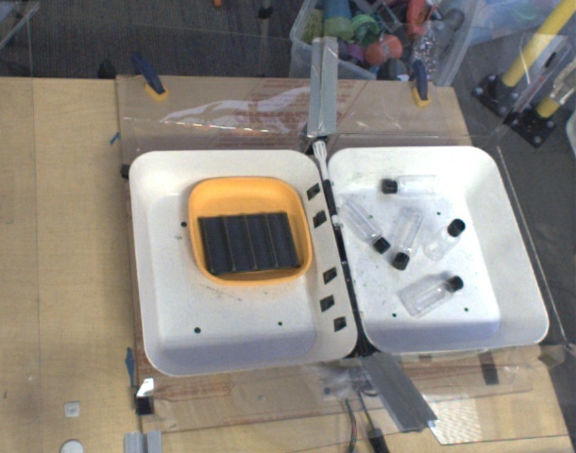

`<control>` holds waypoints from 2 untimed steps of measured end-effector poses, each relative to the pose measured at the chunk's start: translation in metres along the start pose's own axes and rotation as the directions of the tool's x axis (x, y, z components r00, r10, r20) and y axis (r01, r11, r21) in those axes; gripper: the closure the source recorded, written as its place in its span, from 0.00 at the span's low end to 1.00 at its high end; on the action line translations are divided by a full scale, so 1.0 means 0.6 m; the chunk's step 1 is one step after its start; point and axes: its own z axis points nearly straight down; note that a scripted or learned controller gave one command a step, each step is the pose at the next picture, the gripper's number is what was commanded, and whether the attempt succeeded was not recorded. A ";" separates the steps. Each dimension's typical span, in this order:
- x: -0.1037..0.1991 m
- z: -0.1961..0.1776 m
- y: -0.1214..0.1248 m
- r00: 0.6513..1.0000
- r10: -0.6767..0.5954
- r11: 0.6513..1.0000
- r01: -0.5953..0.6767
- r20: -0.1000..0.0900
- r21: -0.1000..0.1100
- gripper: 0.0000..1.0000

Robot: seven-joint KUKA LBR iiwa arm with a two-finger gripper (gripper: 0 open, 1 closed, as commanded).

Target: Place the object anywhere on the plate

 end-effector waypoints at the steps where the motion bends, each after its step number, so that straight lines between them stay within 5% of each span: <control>1: 0.004 0.000 -0.005 0.955 -0.296 0.955 0.296 0.000 -0.002 1.00; 2: 0.005 0.000 -0.005 0.935 -0.356 0.935 0.356 0.000 -0.001 1.00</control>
